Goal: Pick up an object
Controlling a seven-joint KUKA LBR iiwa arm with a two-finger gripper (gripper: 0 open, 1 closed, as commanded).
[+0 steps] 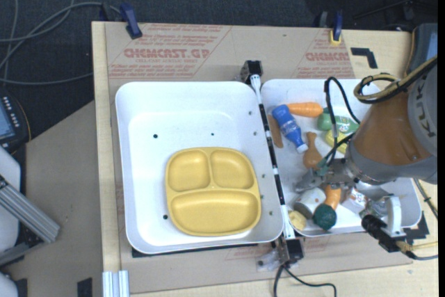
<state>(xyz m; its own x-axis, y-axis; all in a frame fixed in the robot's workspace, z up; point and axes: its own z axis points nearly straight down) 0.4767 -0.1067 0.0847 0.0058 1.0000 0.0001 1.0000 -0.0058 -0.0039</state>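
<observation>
Looking down on the table, which is covered with brown printed cardboard and has two white bins side by side. The left bin holds a yellow divided plate with three compartments, sitting toward the 5 o'clock part of that bin and lying flat.

The right bin is the busy one. Up at about 11 o'clock in it there's a blue bottle with a white cap, lying on its side and tilted, cap pointing down toward 5 o'clock. Just beside it at 1 o'clock from the bottle lies a toy carrot, orange, nearly level. Right of that, a green round item touches a yellow-green label-looking piece; too small to name either properly. A brown stick-shaped thing sits below the bottle's cap.

The arm comes in from 3 o'clock, its orange band hanging over the right half of that bin with black cables looped over it. The tool is down low near the bin's 6 o'clock edge, in the middle of a clump: a dark green ball, a short orange piece touching the ball's top, and a small round grey-and-tan object just left of them. It might be touching the orange piece, but I honestly can't tell whether the tool is apart or closed, it's all metal bits and shadow there.
</observation>
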